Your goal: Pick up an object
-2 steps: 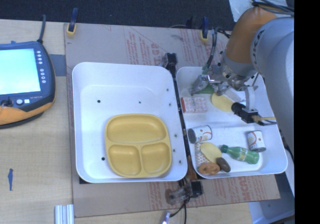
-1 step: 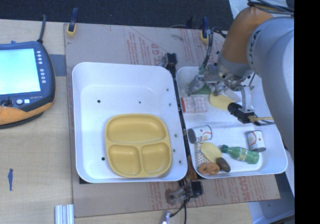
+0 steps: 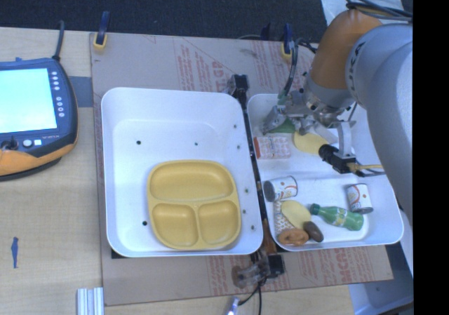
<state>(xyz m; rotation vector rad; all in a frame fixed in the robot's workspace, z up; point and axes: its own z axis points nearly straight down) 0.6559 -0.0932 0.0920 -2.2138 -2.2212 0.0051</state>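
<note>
**Reaching into the right bin, nothing lifted yet**

Judging from how things lie, the pick is not done: every object rests on the floor of the right bin (image 3: 393, 233) and none is raised off it. The hand (image 3: 303, 111) is low over the far end of that bin, with the orange-banded wrist above it. Whether it is spread or pressed together I cannot tell; the wrist body and cables hide that part, and no object shows pinched in it.

Taking the hand as the landmark, the likeliest targets sit right around it. A green item (image 3: 275, 123) lies just beside it on the side toward the left bin (image 3: 175, 106), seemingly touching or nearly so. A pale yellow piece (image 3: 309, 142) lies just nearside of the hand, and a red-and-white packet (image 3: 272, 146) is near it, closer to the divider. Well apart from the hand, at the bin's near end, lie a green bottle (image 3: 339, 216), a small can (image 3: 358, 198) and a yellow fruit shape (image 3: 296, 212).

What is left, by my reading: closing on one item and lifting it clear. The yellow tray (image 3: 193, 203) in the left bin is well apart from the hand.
</note>
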